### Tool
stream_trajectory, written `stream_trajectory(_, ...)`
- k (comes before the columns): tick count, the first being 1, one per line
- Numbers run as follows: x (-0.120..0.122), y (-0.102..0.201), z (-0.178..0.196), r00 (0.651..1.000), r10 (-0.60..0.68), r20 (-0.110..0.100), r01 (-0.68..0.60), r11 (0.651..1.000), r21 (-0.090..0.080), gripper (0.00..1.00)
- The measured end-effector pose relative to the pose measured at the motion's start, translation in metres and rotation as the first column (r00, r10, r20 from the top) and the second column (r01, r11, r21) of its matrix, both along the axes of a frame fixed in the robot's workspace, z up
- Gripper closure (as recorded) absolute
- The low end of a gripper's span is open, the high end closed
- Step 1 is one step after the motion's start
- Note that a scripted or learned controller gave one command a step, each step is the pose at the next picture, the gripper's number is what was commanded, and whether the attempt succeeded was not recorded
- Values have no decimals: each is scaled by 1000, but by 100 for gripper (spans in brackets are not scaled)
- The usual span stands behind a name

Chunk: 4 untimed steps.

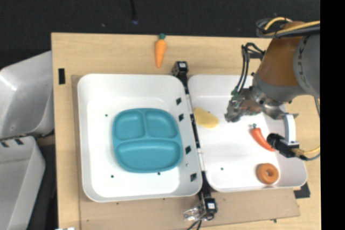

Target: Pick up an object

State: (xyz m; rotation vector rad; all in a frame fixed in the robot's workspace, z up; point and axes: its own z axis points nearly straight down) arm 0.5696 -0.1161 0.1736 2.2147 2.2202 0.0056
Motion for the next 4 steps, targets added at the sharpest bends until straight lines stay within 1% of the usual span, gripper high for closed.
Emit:
stream_trajectory(1, 2, -2, 33, 1000, 0, -1, 0, 1000, 0, 100)
stream_trajectory(2, 9, 55, 50, 1000, 5, -3, -5, 1000, 3, 100)
stream_trajectory(3, 19, 113, 47, 1000, 5, -5, -5, 1000, 3, 100)
stream_trajectory(4, 29, 157, 56, 1000, 4, -4, -4, 1000, 2, 100)
